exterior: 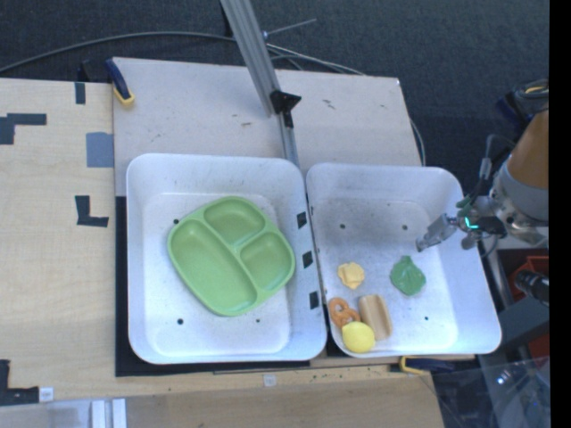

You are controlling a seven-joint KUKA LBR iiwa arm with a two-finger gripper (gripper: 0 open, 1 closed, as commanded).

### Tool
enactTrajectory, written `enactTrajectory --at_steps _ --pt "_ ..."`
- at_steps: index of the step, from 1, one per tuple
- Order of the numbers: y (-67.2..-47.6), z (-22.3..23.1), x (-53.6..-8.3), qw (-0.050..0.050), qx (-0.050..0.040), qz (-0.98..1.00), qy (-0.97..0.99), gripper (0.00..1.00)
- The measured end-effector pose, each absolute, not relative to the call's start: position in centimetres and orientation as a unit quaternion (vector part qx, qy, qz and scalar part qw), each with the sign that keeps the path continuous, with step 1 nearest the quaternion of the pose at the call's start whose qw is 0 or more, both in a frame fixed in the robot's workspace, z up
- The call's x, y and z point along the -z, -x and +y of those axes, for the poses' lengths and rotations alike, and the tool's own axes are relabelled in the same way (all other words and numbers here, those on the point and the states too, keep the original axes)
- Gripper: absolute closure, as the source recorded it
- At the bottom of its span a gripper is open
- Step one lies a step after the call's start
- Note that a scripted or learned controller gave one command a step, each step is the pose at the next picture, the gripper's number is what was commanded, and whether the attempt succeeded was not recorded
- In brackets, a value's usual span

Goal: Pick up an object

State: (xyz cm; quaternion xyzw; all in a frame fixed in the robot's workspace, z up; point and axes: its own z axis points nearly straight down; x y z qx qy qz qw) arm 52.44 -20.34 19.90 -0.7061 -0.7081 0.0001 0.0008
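Note:
The right bin (384, 185) holds several small toy foods along its near side: a green leafy piece (409, 276), a pale yellow chunk (351, 275), a tan hot-dog bun (376, 316), a yellow lemon (358, 337) and an orange pretzel-like piece (341, 310). My gripper (440, 231) hangs over the bin's right side, up and to the right of the green piece, with nothing between its fingers. The arm comes in from the right edge.
The left bin (143, 239) holds a green divided plate (231, 254). A grey metal pole (254, 47) slants down to the bench behind the bins. Cables lie on the dark floor at the back. A wooden table lies at left.

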Motion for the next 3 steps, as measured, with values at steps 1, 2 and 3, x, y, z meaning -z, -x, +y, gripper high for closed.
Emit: enactTrajectory --at_steps 1,2,3 --pt "-53.1 -20.0 -15.2 0.002 -0.0019 -0.708 0.706 0.00" --pt "-53.2 -19.5 -10.8 0.002 -0.0017 -0.708 0.706 0.00" --pt "-53.2 -19.5 -8.9 0.000 -0.0009 -0.708 0.706 0.00"
